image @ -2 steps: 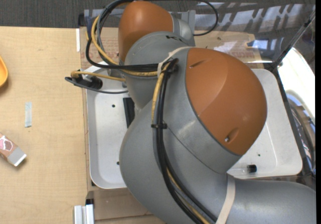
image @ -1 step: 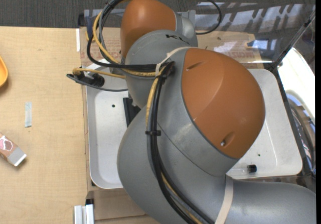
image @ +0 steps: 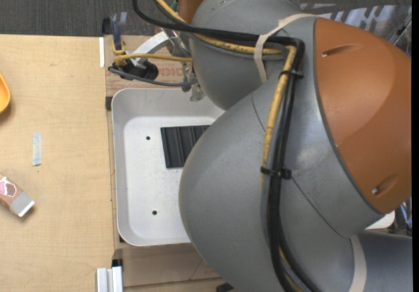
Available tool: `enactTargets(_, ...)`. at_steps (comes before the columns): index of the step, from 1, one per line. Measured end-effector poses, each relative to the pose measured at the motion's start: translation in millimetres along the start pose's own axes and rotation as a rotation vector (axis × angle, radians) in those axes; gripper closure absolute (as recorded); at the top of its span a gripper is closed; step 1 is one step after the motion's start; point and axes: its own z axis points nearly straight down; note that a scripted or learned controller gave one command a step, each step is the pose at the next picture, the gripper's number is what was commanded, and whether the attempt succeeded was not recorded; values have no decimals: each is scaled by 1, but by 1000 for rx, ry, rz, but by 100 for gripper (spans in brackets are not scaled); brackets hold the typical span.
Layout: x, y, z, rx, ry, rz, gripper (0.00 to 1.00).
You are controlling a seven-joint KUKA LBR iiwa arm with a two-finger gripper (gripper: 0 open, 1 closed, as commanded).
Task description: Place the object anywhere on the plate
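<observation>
arm (image: pixel 275 153): grey bulk covers the white bin (image: pixel 131 173) from 3 o'clock | gripper: hidden, state unreadable | object, plate: cannot tell | black ribbed pad (image: pixel 180 143): on bin floor

arm (image: pixel 288 153) hiding bin's (image: pixel 131 173) right half

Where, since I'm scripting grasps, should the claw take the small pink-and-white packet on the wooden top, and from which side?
Probably from straight above, closing across the narrow width of the packet near its white end. It lies flat and slanted on the wooden top, long and slim, so a side approach looks poor.
</observation>
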Motion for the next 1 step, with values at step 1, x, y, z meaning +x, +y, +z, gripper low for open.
enactTargets(1, -28, 55, 68, 1, -2, -195, 100)
